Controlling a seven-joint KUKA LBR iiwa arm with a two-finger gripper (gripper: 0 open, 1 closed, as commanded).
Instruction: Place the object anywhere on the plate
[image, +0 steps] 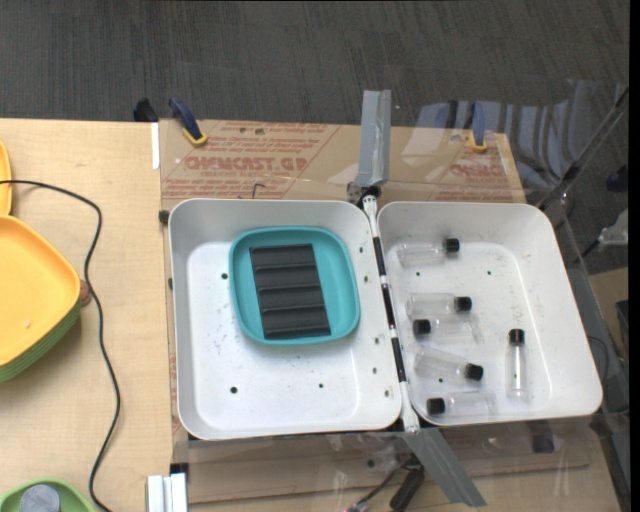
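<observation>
Glossy teal plastic plate (295, 286), clear vials (447, 372)

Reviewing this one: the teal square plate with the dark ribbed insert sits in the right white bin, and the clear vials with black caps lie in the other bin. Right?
Not quite. The camera view shows the teal square plate with the dark ribbed insert in the left white bin; the clear vials with black caps lie in the right white bin.

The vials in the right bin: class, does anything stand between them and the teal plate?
Only the raised bin rims where the two bins meet separate the vials from the teal plate. The black ridged block covers the plate's centre.
</observation>
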